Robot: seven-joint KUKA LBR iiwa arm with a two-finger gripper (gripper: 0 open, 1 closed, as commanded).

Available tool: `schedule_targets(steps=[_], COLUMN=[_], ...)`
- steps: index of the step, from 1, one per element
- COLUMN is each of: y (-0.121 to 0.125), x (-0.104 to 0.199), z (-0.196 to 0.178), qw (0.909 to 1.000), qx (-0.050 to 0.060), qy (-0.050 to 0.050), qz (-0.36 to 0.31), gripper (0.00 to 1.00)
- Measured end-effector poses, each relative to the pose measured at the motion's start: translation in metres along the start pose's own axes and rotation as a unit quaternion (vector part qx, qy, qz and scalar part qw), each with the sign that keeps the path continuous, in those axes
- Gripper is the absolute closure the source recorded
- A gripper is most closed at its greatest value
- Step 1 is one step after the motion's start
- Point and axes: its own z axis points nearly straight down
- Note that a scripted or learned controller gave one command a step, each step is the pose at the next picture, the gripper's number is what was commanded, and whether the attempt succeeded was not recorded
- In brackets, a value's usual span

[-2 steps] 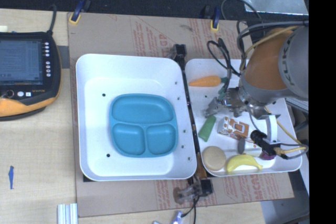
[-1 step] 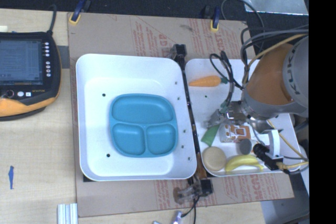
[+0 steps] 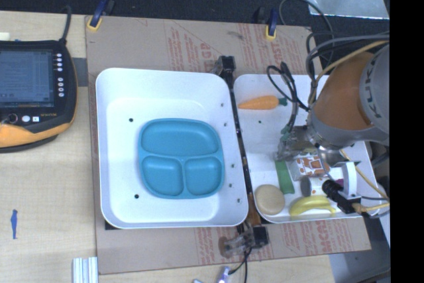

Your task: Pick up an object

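Nearest to me, along the near wall of the right bin, a yellow banana lies flat with its long axis running left to right, both ends curling slightly up toward the far side. Just beside its left end sits a round tan piece, in the bin's near left corner. A little farther in, a narrow green block lies with its long axis running near to far, its near end close to the round piece and its far end reaching under the gripper. To the right of the block is a small printed packet, orange and white, partly covered by the robot's wrist. The gripper hangs low over the middle of this bin, above the far end of the green block. From here I cannot tell how wide it is open or whether it has hold of anything. The grey and orange arm comes in from the right. Beyond it an orange carrot lies near the far wall, long axis left to right, tapered tip pointing left, green top to the right. In the left bin a blue plate with three compartments rests in the middle. Off to the far left a handheld controller lies on the bench.
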Motion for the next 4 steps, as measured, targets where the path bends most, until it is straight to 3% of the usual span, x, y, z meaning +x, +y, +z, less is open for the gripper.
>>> schedule_targets(steps=[1, 2, 3, 4], y=[0.0, -0.009, -0.008, -0.003], x=[0.0, -0.007, -0.008, 0.054], z=[0.0, 0.011, 0.0, -0.09], qw=[1.0, 1.0, 1.0, 1.0], qx=[0.0, 0.001, 0.002, 0.0], qy=[0.0, 0.002, 0.001, 0.002], qz=[0.0, 0.003, 0.001, 0.003], gripper=[0.0, 0.0, 1.0, 1.0])
